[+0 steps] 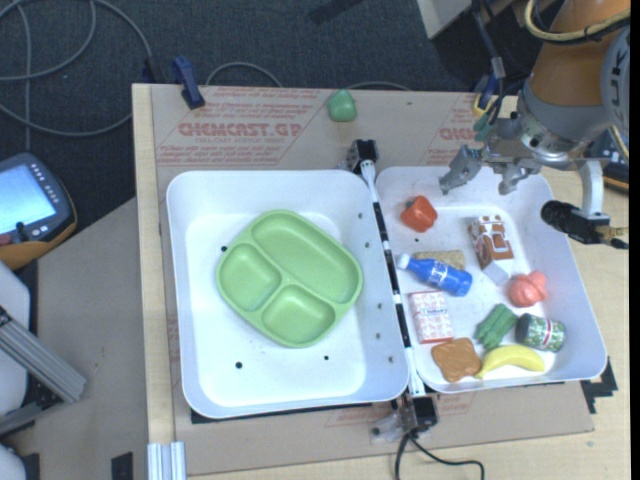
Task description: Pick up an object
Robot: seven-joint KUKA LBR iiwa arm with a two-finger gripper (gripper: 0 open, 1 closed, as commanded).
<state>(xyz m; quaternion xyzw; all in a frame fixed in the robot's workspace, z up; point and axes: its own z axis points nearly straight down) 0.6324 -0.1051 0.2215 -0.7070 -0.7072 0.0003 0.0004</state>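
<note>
Crowded right bin: open gripper above far edge; best lowered straight over red pepper, fingers clearing blue bottle.

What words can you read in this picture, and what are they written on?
"CHEMCAST GP", in red, partly cut off: on the brown board under the bins, at its top left.
More red letters at the board's top right: too hidden to read.
Blue bottle, white packet, green can: labels too blurry.

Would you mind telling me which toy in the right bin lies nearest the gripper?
The red pepper, just below-left of the gripper; the others lie farther down.
</note>
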